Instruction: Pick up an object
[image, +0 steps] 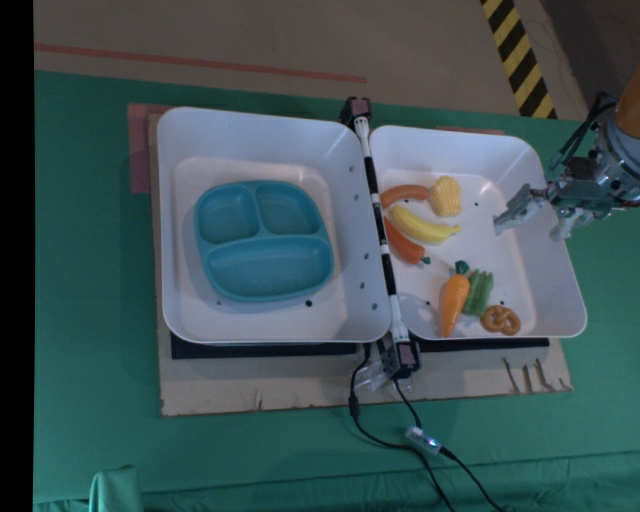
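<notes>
The right bin (540, 300) holds toy food: a yellow banana (423, 226), a yellow corn piece (446, 195), an orange sausage (402, 192), a red-orange pepper (403, 243), a carrot (454, 301), a green pod (481, 290) and a pretzel (500, 320). My gripper (538, 216) hangs over the right bin's right side, above and right of the food. Its fingers (513, 210) are spread apart with nothing between them.
The left bin (180, 150) holds a teal divided plate (264, 240). A clamp rail (378, 215) runs between the bins. Cables (420, 440) trail off the bench's front. Green cloth surrounds the cardboard base.
</notes>
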